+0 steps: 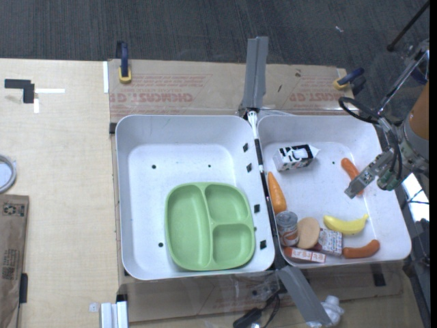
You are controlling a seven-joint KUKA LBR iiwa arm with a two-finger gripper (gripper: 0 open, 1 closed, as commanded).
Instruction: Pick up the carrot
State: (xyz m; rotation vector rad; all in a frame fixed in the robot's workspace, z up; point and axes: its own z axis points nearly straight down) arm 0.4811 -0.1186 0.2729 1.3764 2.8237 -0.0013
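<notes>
The carrot (276,192), orange and tapered, lies in the right bin (321,139) against its left wall, pointing toward the front. My gripper (356,185) hangs over the right side of that bin, well to the right of the carrot. A shorter orange-red piece (349,167) lies just up and left of the gripper tip. I see nothing held in the gripper.
The right bin also holds a black-and-white carton (296,156), a banana (345,223), a sausage (360,249), a can (287,226), a round biscuit (308,232) and small boxes (321,246). The left bin (136,183) holds a green divided plate (210,225).
</notes>
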